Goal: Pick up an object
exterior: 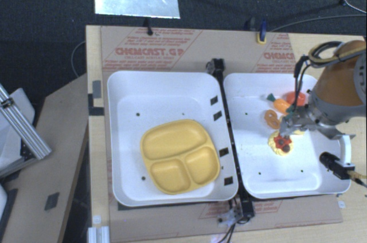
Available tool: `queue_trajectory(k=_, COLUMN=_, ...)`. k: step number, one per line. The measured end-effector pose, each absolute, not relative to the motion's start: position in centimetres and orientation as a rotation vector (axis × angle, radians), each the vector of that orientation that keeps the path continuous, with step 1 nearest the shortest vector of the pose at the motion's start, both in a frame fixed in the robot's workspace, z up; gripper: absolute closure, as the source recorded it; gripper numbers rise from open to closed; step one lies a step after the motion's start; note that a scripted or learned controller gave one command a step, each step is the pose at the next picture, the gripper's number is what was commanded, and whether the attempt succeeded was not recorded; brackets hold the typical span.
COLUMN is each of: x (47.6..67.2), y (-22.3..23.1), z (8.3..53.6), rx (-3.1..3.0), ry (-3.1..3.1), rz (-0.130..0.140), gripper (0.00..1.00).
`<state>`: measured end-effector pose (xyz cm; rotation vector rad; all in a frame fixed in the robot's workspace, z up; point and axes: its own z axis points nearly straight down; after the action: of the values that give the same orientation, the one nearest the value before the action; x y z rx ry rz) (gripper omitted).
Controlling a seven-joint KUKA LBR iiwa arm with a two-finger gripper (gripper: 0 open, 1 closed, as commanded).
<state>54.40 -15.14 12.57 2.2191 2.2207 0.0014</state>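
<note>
Yellow 3-section tray point(180, 155) in white bin point(123, 138); orange carrot point(281, 104), yellow-red toy point(281, 144) in other white bin point(287, 181)

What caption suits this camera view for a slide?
KUKA arm's gripper lowered over small toys in the right bin; yellow divided tray lies in the left bin.

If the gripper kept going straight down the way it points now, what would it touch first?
Most likely the small yellow and red toy in the right bin: the gripper hangs right over it. Depth is unclear from this slanted view, so it could land beside the toy on the bin floor.
</note>
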Motion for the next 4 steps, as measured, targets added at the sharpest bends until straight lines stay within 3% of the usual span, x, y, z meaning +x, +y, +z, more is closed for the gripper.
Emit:
queue_trajectory(k=3, x=54.4, y=-15.4, z=23.6, rx=2.213, ry=2.225, rz=0.003, gripper=1.00)
queue_trajectory(k=4, x=55.6, y=-10.4, z=24.4, rx=2.211, ry=2.229, rz=0.004, gripper=1.00)
